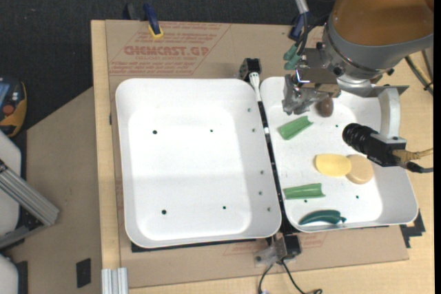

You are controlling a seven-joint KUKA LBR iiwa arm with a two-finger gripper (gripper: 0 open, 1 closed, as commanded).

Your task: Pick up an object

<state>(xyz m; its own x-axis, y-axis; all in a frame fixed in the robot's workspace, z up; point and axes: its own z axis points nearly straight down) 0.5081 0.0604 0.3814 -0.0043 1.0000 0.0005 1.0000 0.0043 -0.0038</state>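
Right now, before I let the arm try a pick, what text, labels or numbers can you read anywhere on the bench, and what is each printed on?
"CHEMCAST GP": large red print on the brown cardboard sheet under the bins, behind the left bin; some letters are blurred, so the reading is uncertain.
Smaller red lines under it: too blurred to read.
Nothing readable on either bin or on the objects in the right bin.
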